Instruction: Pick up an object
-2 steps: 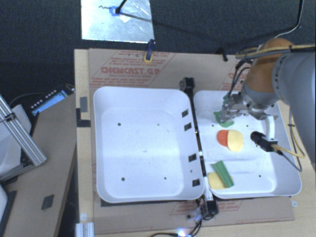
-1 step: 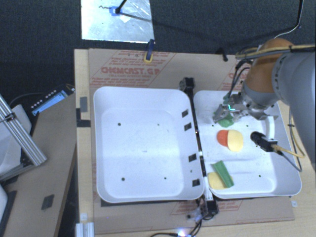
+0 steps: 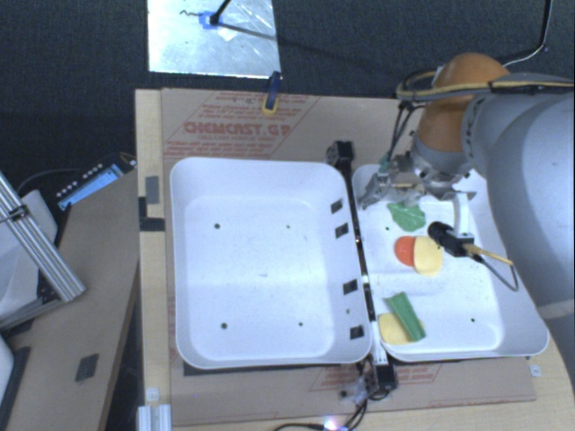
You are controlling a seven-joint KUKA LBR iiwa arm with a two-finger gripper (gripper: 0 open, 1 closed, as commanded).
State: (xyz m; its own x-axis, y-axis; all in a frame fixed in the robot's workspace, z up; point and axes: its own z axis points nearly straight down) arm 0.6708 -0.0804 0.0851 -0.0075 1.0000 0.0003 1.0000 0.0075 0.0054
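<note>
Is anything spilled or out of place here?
Nothing stands out. The green leafy piece, the orange-and-yellow piece and the green stick on a yellow lump all lie inside the right-hand bin, none spilled.

A: What lies under the two bins?
B: A cardboard sheet (image 3: 238, 124) with red print, flat on the bench (image 3: 99, 277). The left bin (image 3: 260, 277) and right bin (image 3: 467, 317) sit side by side on it, meeting along one edge.
A: Anything on that seam?
B: Small black tabs (image 3: 341, 232), in a row along it.
A: And behind the bins?
B: A yellow and blue clip (image 3: 270, 94) at the cardboard's far edge. Beyond it, a shiny foil sheet (image 3: 180, 34) on dark carpet (image 3: 72, 61), with a small blue piece (image 3: 212, 20) on the foil.
A: To the left?
B: A slanted metal rail (image 3: 36, 250), and near it a dark box (image 3: 90, 182) with a blue strip.
</note>
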